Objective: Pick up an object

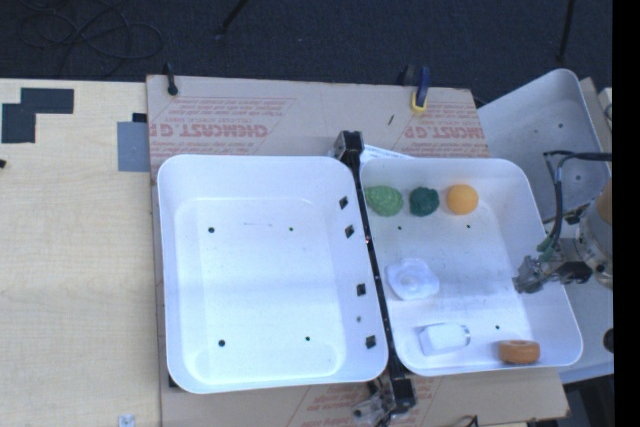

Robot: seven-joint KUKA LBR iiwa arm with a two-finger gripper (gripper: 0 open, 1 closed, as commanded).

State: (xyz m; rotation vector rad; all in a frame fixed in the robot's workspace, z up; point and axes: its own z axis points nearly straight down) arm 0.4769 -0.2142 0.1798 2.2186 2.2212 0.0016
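Note:
The right bin (500,177) holds several small objects. A light green lump (384,201), a dark green lump (424,201) and an orange ball (461,199) sit in a row near its far wall. A white crumpled object (411,278) lies near the middle, a white block (443,337) near the front wall, and an orange ring (519,351) in the front right corner. My gripper (533,277) hangs low over the bin's right edge, apart from all of them, with nothing seen in it.
The left bin (190,215) sits beside the right one, split from it by a black divider strip (365,255). Both rest on a cardboard sheet (250,120) on the wooden bench. A blue and yellow clamp (421,90) stands at the cardboard's far edge.

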